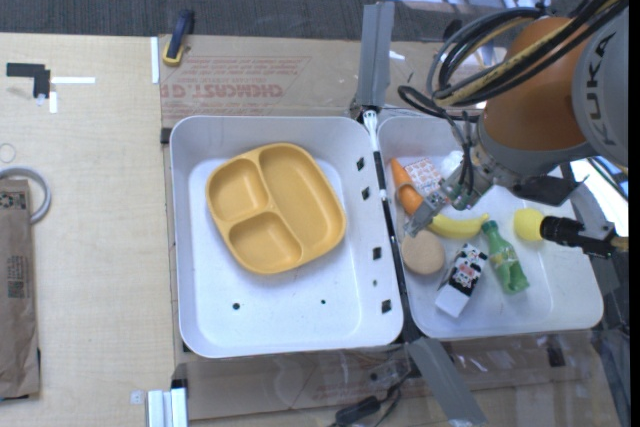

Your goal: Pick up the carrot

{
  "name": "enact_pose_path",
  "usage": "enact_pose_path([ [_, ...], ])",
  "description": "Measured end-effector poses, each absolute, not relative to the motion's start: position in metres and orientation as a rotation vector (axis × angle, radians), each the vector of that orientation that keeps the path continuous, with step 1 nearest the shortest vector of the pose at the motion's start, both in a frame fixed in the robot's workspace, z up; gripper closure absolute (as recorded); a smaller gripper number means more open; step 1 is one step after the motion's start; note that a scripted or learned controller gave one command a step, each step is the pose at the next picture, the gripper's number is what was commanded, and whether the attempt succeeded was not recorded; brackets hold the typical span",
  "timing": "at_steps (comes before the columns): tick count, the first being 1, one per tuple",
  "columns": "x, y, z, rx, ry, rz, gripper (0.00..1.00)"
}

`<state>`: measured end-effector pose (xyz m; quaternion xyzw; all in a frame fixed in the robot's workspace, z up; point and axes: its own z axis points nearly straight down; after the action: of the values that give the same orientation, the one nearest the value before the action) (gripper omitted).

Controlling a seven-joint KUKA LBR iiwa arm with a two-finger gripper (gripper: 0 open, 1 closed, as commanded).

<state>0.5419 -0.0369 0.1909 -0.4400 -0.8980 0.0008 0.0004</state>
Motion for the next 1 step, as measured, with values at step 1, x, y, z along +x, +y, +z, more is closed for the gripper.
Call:
enact_pose_path([
  [1, 0.5841, -0.1249, 0.0919, -1.429, -2.801, 0.002, 0.0],
])
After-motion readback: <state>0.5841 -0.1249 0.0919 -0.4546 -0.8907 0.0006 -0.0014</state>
